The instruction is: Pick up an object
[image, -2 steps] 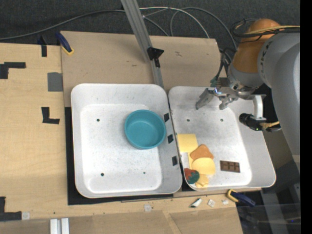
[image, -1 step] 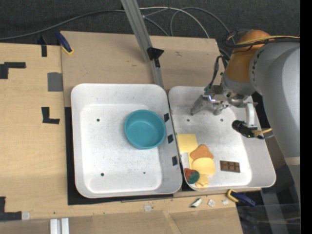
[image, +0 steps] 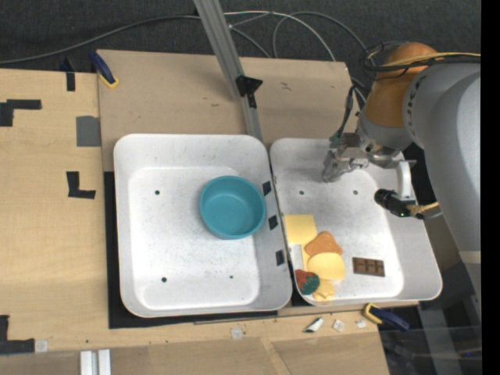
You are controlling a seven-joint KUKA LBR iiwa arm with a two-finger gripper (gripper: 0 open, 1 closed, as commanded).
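Note:
My gripper (image: 334,170) hangs over the far part of the right bin (image: 406,287), with nothing visible between its fingers. Toward the bin's near left side lies a cluster of small objects: a pale yellow square (image: 300,226), an orange piece (image: 323,245), a yellow piece (image: 329,266) and a small red and green item (image: 306,281). A brown chocolate bar (image: 368,267) lies to their right. The gripper is well apart from all of these. A teal bowl (image: 231,207) sits upright in the left bin (image: 148,287).
A slanted metal pole (image: 226,53) rises behind the bins. Cables (image: 297,30) run across the back. Blue and yellow clamps sit at the board's far left corner (image: 104,69) and near front right (image: 384,316). Small white scraps (image: 328,324) lie on the board's front edge.

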